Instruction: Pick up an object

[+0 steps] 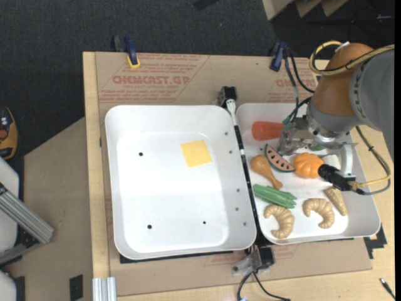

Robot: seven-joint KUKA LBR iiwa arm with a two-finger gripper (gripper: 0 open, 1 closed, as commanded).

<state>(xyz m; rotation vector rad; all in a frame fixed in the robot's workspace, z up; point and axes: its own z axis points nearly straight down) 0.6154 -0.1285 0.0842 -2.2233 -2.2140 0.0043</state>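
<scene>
Croissants lie below the watermelon slice; gripper poised over it, perhaps targeting, finger spread untellable

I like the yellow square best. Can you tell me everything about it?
The yellow square is a thin, flat piece, like a toy cheese slice, plain pale yellow and smooth-looking. It lies flat on the floor of the left bin, toward the upper middle, turned slightly so its edges sit askew to the bin's walls. Nothing touches it apart from the bin floor; it lies alone, well away from the toy foods in the other bin.
</scene>
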